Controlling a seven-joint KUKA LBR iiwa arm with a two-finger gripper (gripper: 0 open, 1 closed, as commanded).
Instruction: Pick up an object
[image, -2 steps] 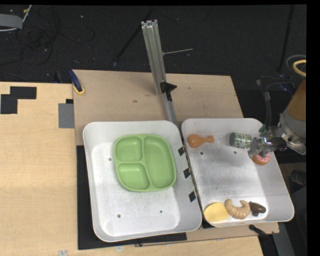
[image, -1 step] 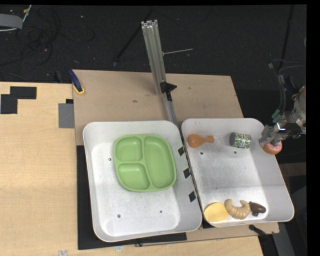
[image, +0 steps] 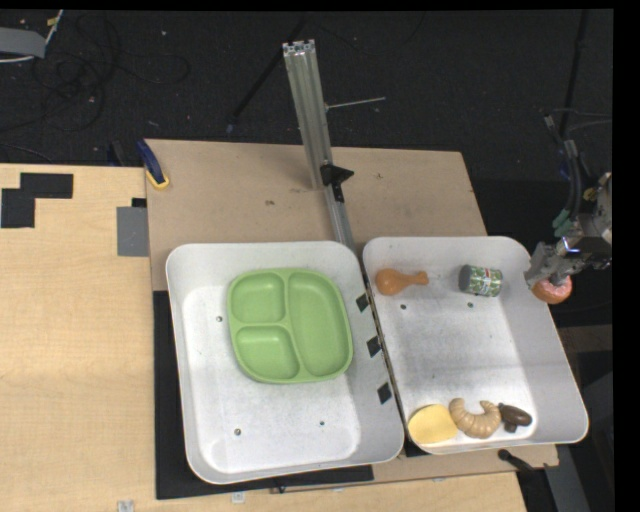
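My gripper (image: 553, 278) is at the right rim of the right bin (image: 450, 340), just outside its upper right corner. A small round red-orange object (image: 553, 291) sits between its fingertips, hanging over the bin's edge, and the gripper is shut on it. Inside the right bin lie an orange drumstick-shaped toy (image: 399, 281) and a green can (image: 481, 280) on its side near the far wall. A yellow piece (image: 432, 425), a tan curled piece (image: 475, 418) and a dark brown piece (image: 515, 416) lie along the near wall.
The left bin (image: 200, 400) holds a green divided plate (image: 290, 326). A metal post (image: 310, 120) rises behind the two bins. Black clips (image: 372, 345) mark the seam between them. A wooden table (image: 60, 340) lies to the left.
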